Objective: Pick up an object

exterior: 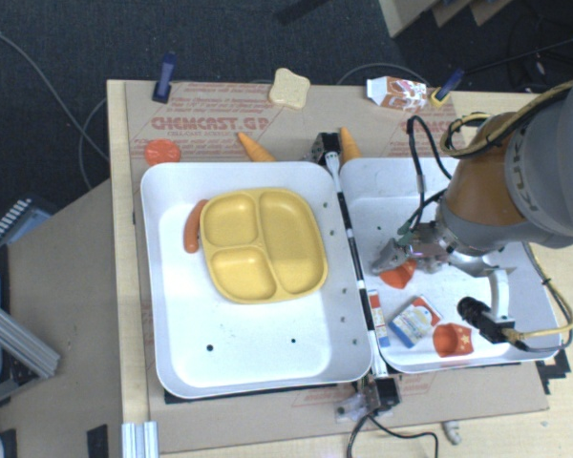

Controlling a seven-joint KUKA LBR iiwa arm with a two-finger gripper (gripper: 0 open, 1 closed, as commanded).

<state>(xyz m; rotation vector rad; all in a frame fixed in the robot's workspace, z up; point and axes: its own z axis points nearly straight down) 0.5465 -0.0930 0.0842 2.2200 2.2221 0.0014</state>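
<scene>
Plastic, smooth and yellow, forms the three-compartment plate (265, 244) in the left bin (172, 332), with a red sausage (191, 227) lying just beside its left edge and bare white floor below it. In the right bin (382, 189) the gripper (396, 256) hangs low over a small red-orange piece (398, 276); whether its jaws are wide or closed I cannot tell. A small printed packet (411, 321) and a rounded red object (453, 340) lie near the front wall.

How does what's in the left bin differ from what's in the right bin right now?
The left bin holds a large yellow divided plate and a hot dog beside it; the right bin holds small red pieces and a small carton. The hand is over the right bin, not the left. Both are shallow white bins.
</scene>
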